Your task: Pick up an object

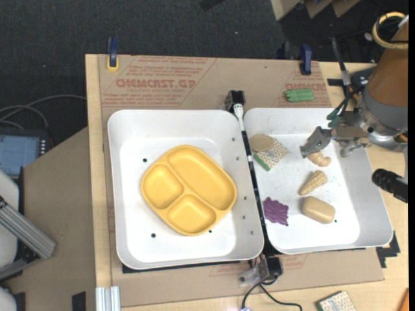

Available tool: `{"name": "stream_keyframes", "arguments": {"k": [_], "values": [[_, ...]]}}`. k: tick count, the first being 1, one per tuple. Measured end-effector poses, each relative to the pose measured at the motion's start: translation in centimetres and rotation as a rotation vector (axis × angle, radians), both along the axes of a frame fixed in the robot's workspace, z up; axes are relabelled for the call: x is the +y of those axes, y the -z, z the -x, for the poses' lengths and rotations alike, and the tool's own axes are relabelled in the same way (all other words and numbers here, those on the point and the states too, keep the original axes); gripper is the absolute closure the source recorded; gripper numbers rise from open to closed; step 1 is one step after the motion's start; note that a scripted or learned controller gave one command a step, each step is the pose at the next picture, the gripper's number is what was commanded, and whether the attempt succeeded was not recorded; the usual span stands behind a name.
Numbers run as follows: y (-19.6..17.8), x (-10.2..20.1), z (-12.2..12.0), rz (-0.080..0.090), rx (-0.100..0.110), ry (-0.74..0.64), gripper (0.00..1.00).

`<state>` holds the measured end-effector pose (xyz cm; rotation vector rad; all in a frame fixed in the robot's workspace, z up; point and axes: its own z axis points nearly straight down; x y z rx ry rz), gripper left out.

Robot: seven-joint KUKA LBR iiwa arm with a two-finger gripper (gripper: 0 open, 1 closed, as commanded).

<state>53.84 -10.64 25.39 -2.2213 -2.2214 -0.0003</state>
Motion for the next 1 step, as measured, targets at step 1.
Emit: {"name": "stream_keyframes", "arguments": {"k": [1], "values": [[8.51,-5.66,6.43,0.000,0.013,0.009,0.00]]}}
